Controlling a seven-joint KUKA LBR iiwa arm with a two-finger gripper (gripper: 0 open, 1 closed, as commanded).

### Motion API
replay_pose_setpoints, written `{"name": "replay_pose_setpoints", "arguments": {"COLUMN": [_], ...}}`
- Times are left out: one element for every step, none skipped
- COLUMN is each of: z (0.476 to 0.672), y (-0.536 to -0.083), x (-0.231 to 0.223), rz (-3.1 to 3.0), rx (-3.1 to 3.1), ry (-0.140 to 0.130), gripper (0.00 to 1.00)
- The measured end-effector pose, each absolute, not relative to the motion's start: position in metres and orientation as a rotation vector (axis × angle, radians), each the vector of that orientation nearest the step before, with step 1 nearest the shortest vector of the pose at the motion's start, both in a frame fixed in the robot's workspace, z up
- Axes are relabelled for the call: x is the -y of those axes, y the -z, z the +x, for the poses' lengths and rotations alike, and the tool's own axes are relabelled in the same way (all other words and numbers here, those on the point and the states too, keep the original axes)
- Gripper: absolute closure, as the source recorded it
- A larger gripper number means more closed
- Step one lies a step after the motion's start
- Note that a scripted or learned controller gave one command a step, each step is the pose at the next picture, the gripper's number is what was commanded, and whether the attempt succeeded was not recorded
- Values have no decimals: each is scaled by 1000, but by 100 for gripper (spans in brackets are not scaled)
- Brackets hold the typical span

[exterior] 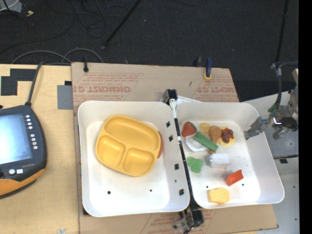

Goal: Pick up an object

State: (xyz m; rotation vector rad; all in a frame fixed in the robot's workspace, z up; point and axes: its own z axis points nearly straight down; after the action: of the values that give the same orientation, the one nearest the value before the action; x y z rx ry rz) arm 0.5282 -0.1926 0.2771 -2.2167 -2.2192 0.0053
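The gripper point(253, 129), its open-or-closed state indeterminable, sits at the right bin point(263, 179) edge; the red block point(234, 177), below-left of it, appears light, rigid, best grasped across its narrow sides.

A dark carpeted floor point(146, 23) fills the top of the view, with black cables point(58, 18) looping across it. Below lies a light wooden bench top point(48, 199), and on it a brown cardboard sheet point(146, 84) printed with red lettering. A blue clamp point(208, 67) grips the cardboard's far edge. A handheld control pendant point(17, 145) with a lit screen rests at the left.
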Motion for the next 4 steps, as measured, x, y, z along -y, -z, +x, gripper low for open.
{"name": "replay_pose_setpoints", "arguments": {"z": [529,533,500,476], "y": [-284,-434,-361,-380], "x": [193,143,64,12], "rz": [-2211,-2221,-2204,-2211], "rx": [2216,2234,2220,2224], "ry": [-10,8,-13,-8], "gripper": [100,100,100,100]}}
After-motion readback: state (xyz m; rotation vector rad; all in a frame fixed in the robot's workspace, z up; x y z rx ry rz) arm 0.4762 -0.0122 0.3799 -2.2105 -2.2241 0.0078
